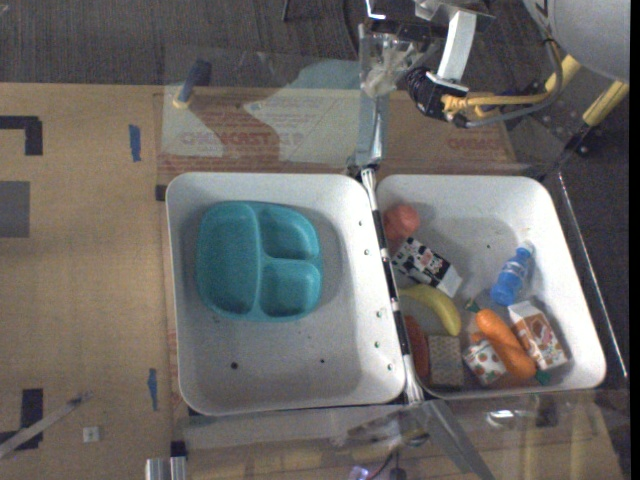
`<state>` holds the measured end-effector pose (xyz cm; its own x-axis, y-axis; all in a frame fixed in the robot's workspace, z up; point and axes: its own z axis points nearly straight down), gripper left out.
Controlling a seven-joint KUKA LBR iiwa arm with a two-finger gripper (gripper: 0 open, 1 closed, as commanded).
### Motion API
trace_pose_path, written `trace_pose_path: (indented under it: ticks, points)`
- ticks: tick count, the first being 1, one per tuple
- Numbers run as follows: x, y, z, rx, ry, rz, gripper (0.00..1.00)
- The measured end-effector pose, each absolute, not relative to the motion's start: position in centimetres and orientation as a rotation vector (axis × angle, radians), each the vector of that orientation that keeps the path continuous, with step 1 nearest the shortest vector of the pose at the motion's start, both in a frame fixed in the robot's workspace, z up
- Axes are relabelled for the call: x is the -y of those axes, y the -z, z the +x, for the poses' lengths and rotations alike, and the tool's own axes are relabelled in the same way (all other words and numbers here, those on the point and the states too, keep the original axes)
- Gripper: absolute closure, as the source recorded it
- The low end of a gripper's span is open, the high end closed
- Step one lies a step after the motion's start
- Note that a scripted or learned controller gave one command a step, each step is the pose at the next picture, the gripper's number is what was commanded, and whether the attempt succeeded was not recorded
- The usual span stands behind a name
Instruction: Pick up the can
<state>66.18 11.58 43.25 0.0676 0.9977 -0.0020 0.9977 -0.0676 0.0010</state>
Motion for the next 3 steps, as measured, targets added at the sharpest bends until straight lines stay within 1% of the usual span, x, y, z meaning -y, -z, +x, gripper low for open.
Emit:
trace_pose_path:
  ticks: [1,2,3]
  points:
    - [-11.8,-44.1,66.3,-2.147,0.002,2.288,1.00]
    - [-10.1,-41.2,66.7,-2.055,0.009,2.380,1.00]
    - [-10.3,-42.1,66.8,-2.059,0.011,2.374,1.00]
